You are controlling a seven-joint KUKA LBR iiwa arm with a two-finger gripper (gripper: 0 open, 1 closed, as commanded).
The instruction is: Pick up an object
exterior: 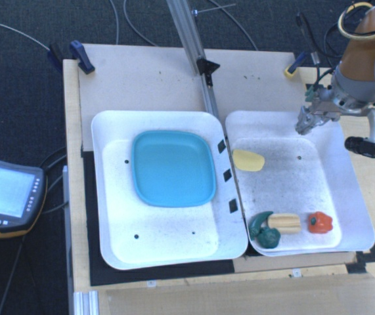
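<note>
Setting: robotics lab, test bench. Evidence: plywood bench (148, 84) on dark carpet (16, 97), with two white bins (108, 176) side by side on top. Black cables (118, 8) loop over the carpet beyond the bench. Handheld control pendant with a lit screen (6, 195) lies on the carpet to the left of the bench. Aluminium rail (187, 31) rises from the bench's far side. Blue clamps (82, 56) grip the bench's far corners. Grey and orange robot arm (364, 58) reaches over the bench's right side.
</note>
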